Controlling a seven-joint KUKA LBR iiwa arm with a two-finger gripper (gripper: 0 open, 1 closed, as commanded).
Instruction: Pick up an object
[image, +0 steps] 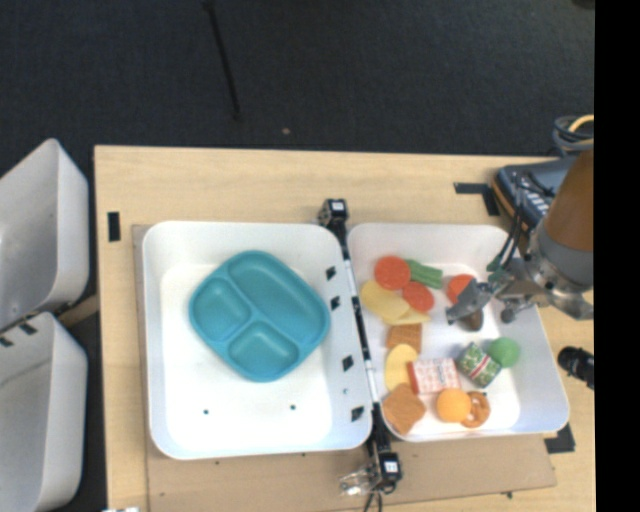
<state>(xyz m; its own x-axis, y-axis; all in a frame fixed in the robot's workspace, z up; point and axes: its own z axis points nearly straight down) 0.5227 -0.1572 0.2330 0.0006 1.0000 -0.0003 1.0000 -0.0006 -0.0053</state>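
Over right bin, gripper beside orange-red piece; nothing held

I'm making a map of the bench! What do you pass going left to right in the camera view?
Left bin → blue tray → yellow slice → gripper → green ball

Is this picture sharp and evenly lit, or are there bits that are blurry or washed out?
In the camera view the light is soft and even. The white bins look a bit washed out, with faint shadows along their walls. The blue tray is clear. The small food toys are soft-edged, so fine detail is lost. The arm and its hand are slightly blurred.
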